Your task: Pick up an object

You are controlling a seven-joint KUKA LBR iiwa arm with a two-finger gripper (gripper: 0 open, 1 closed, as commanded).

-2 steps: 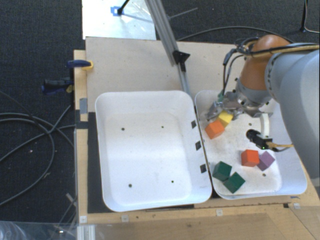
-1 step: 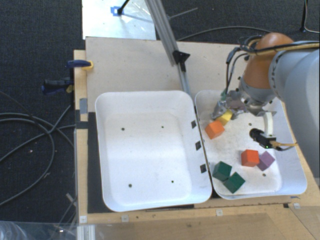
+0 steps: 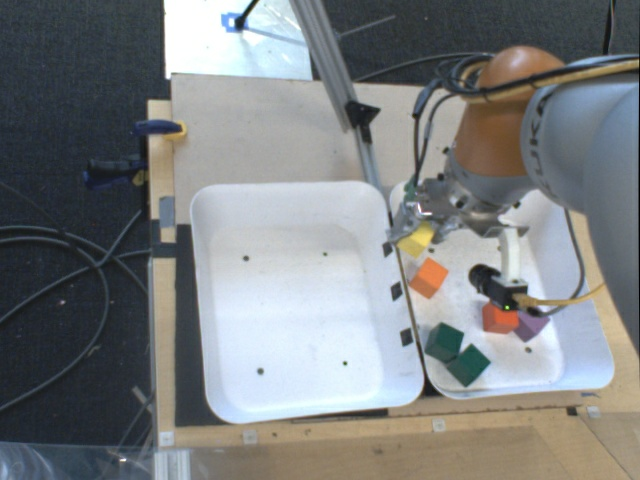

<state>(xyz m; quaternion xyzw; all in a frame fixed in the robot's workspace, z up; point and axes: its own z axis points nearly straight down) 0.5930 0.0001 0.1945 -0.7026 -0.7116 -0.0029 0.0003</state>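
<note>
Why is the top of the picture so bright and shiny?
In the camera view, a white sheet behind the bench catches strong light and washes out; the orange band carries a soft sheen; the blocks in the right bin, like the green ones, stay sharp with faint shadows.

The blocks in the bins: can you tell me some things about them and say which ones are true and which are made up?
1. The blocks all lie in the right bin. True.
2. Two green blocks, one and another, sit next to each other. True.
3. The yellow block is far from the gripper. False: it is right at the gripper.
4. The orange block is in the left bin. False: it is in the right bin.
5. A purple block touches a red block. True.
</note>
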